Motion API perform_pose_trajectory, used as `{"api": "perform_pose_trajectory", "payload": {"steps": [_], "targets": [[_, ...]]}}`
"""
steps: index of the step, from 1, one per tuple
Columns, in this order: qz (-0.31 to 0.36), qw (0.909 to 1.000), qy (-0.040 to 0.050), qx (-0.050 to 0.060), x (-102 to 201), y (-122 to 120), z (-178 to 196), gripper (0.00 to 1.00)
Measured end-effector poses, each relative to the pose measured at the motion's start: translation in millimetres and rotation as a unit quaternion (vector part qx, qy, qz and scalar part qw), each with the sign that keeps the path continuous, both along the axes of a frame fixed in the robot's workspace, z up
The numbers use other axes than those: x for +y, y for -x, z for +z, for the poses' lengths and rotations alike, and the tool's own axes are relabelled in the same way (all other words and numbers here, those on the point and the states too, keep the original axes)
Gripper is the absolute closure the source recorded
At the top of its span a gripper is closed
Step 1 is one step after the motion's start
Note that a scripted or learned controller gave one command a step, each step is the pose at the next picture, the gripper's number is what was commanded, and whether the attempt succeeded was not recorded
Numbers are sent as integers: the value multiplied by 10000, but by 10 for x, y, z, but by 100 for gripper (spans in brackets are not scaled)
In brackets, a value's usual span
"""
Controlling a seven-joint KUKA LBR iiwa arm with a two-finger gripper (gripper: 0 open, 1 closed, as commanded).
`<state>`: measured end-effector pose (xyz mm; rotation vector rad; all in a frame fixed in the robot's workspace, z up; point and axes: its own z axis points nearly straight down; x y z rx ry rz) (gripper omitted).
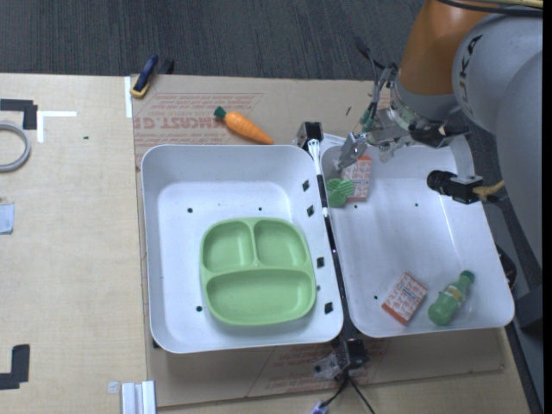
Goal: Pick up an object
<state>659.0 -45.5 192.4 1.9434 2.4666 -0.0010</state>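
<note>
At right bin's [483,231] far-left corner, gripper [351,155] sits low over small carton [360,179] and green item [338,191]; finger state indeterminate; nothing visibly lifted, pick outstanding

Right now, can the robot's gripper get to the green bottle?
Probably yes. The bottle lies in the right bin with nothing on top of it, and the gripper hangs over that same bin's far corner.
</note>
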Motion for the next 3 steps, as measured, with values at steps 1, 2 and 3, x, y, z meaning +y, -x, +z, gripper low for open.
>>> {"api": "perform_pose_trajectory", "payload": {"steps": [1, 2, 3], "targets": [[0, 10000, 0, 0, 0, 0, 0, 0], [0, 10000, 0, 0, 0, 0, 0, 0], [0, 10000, 0, 0, 0, 0, 0, 0]]}}
